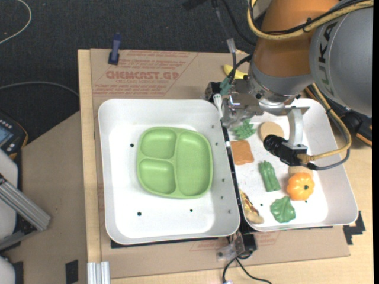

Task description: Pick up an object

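My gripper (235,112) hangs over the far left corner of the right bin (334,176), under the orange wrist band. Directly below it lies a small green leafy piece (243,129), touching or nearly touching the gripper. A tan round slice (273,128) sits just right of that piece. A brown toast-like square (242,152) lies nearer the front, by the bin's left wall. Further forward are a green ridged stick (268,176), an orange pumpkin-like fruit (300,185), a green lettuce leaf (283,210) and a yellowish-brown piece (251,209).
The left bin (118,200) holds a light green divided plate (175,162). A black fitting with a yellow cable (283,149) from the arm hangs over the middle of the right bin. Cardboard (148,73) lies behind the bins.
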`<action>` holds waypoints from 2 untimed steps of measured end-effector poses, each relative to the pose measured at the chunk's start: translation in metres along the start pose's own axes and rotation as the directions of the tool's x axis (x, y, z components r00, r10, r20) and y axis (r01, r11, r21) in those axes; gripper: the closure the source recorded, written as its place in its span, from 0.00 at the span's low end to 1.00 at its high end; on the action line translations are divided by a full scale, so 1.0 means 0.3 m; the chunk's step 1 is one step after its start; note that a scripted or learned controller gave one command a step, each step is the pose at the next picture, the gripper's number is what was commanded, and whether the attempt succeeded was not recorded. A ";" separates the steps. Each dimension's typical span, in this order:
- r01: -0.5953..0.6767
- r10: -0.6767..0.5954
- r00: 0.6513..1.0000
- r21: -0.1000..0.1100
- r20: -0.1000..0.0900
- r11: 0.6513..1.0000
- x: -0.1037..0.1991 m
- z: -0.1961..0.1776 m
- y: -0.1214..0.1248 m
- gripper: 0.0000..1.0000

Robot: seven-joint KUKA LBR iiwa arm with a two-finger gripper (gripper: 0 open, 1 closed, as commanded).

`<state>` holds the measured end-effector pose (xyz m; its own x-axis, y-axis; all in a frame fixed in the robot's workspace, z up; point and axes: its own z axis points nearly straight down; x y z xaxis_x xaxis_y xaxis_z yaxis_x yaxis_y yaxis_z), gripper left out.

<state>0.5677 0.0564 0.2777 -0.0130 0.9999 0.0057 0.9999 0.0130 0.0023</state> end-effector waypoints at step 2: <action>-0.009 0.009 1.000 0.010 0.005 1.000 0.097 0.097 -0.109 1.00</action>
<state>0.5347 0.0853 0.2488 -0.0039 1.0000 0.0012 1.0000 0.0039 -0.0078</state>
